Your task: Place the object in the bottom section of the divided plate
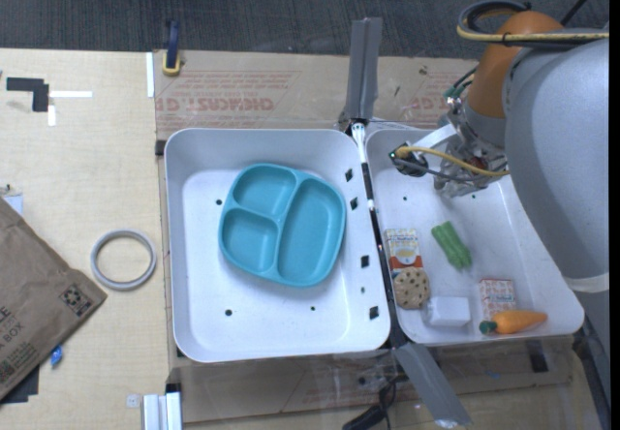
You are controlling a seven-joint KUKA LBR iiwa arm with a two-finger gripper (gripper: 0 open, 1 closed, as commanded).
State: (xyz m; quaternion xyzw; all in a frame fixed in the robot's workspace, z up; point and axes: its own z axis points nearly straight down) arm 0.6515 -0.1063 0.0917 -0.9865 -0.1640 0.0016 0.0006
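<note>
We see the blue divided plate (283, 224) lying flat in the left bin (194, 322), turned at a slant so that its one long section runs along the right side and its two smaller sections sit to the left. Its long axis runs from the far right toward the near left. Nothing rests in it, so we judge the placing has not begun.

The things to choose from lie in the right bin (528, 234): a green pickle-like piece (450, 246) with its long axis running from far left to near right, a small snack carton (402, 247), a cookie (411, 289), a white block (449, 311), a second small carton (496, 295) and a carrot (516, 322) lying almost crosswise, tip pointing right. Which one is meant we cannot tell.

The gripper (455, 176) hangs over the far end of the right bin, near the green piece but apart from it. Cables and the wrist cover it, so we cannot tell its state; we see nothing held.
</note>
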